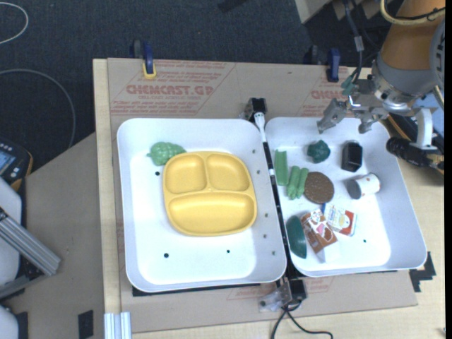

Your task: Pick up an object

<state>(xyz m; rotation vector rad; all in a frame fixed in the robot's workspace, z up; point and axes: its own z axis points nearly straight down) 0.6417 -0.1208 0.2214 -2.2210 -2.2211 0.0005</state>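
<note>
Broadly, two white bins sit side by side on the bench: the left bin [134, 210] carries a yellow divided plate [209, 193] with a green leafy piece [166, 152] touching its far-left corner, and the right bin [395, 239] holds the smaller clutter. The arm [413, 30] reaches in from the far right, and its gripper [347, 119] hangs over the far edge of the right bin with its fingers spread wide and nothing between them. Nearest it lie a dark teal lump [318, 150], just near of the fingers, and a black block [352, 156] to the right of that. A white cylinder [364, 185] lies nearer still. Three green pods [291, 176] lie by the bin's left wall, a brown disc [318, 187] is just right of them, and printed packets [329, 226] with a dark green piece [296, 236] lie at the near side, well apart from the gripper.
</note>
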